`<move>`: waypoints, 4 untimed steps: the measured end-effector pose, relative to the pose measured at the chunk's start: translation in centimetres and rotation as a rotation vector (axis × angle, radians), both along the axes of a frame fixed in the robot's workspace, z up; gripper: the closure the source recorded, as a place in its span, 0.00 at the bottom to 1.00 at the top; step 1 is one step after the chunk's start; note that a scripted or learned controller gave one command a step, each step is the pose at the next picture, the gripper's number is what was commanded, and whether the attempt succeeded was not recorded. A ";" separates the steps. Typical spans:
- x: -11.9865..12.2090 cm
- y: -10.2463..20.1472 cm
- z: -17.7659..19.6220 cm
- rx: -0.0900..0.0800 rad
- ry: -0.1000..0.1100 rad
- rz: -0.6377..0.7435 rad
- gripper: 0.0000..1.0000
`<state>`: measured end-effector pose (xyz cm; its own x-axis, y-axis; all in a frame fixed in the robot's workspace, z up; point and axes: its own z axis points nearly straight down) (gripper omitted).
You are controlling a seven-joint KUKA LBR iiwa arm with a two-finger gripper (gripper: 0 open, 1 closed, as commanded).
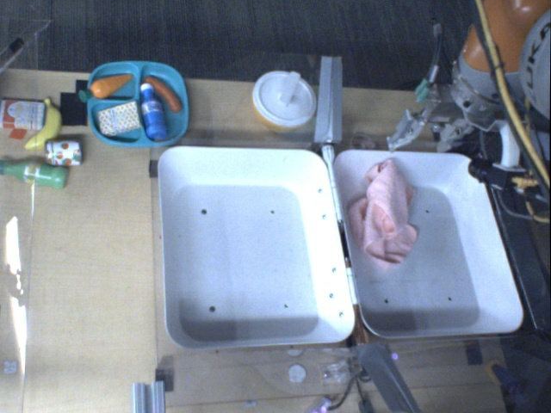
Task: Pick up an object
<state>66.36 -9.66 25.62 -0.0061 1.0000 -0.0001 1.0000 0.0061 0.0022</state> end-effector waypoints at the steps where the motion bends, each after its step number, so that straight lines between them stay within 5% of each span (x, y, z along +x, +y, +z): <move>1: 0.5 -0.6 -10.7 0.000 0.001 0.148 0.00; 2: -1.7 -2.6 -16.7 -0.002 -0.010 0.228 0.00; 3: -8.5 0.1 -16.5 -0.002 -0.012 0.253 0.00; 4: -8.2 0.2 -15.3 -0.004 -0.021 0.254 1.00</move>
